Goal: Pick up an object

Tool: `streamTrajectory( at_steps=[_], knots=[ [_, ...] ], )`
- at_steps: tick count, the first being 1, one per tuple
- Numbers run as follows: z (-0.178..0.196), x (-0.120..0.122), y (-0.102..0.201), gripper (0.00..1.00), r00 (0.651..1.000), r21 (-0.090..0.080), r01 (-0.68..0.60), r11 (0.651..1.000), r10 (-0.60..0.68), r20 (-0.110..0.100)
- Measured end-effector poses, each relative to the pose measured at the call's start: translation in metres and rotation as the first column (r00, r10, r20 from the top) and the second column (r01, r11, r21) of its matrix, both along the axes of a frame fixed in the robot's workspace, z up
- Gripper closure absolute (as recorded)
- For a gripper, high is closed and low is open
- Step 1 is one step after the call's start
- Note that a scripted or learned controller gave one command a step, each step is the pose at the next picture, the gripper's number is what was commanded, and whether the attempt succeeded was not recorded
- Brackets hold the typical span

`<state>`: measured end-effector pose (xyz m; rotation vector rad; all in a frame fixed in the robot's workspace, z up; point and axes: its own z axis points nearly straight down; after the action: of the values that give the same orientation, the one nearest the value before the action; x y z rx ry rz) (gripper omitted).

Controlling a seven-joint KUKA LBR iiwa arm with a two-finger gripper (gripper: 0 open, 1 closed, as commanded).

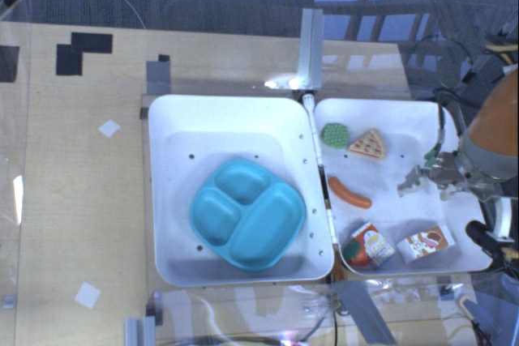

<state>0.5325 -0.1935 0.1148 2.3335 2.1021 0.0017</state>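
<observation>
Lying left of the hand (422,178): sausage (349,193).

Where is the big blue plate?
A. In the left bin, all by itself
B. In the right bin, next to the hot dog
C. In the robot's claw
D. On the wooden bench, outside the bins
A. The blue plate lies flat in the left bin with nothing else in it, while the hot dog and the other toy foods are in the right bin.
</observation>
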Motion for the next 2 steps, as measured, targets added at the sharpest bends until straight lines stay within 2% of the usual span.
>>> streamTrajectory(
  at_steps=[1,2],
  knots=[
    [0.011,0.014,0.085,0.00,0.994,0.000,-0.108,0.994,0.108,0.002],
    [-0.026,0.032,0.096,0.00,0.993,-0.003,-0.120,0.993,0.120,0.009]
  ],
)
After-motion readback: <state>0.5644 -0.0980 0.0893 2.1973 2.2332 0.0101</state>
